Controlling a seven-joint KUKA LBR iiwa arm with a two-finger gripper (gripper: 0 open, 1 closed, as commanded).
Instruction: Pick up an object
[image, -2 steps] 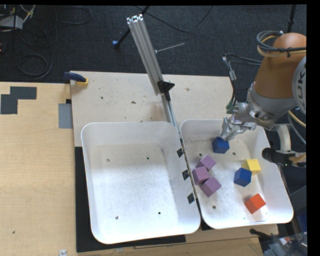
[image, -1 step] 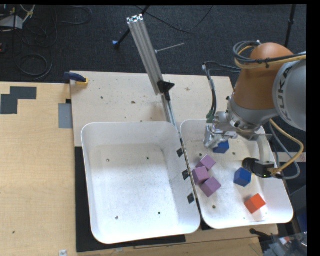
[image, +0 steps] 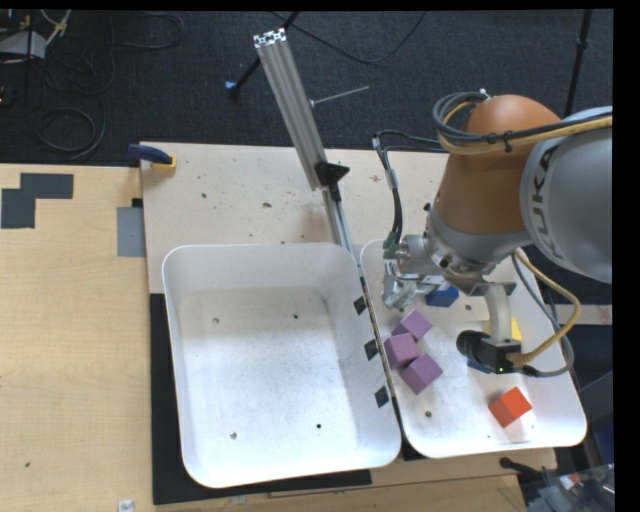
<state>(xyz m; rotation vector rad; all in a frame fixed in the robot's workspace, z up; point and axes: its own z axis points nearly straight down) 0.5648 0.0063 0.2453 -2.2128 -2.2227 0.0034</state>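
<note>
- We see the arm (image: 520, 190) reaching in from the right, its orange band hanging over the right bin (image: 560, 425).
- The gripper (image: 398, 285) sits low near that bin's left wall, just above the purple blocks; we cannot tell how it is set or whether it has hold of anything.
- Three purple blocks (image: 408, 348) lie clustered together by the divider between the bins.
- A blue block (image: 441, 296) peeks out just beside the gripper, partly hidden by the wrist.
- An orange block (image: 511, 406) rests apart, toward the right bin's near corner.
- We see the left bin (image: 200, 270) beside it.
</note>
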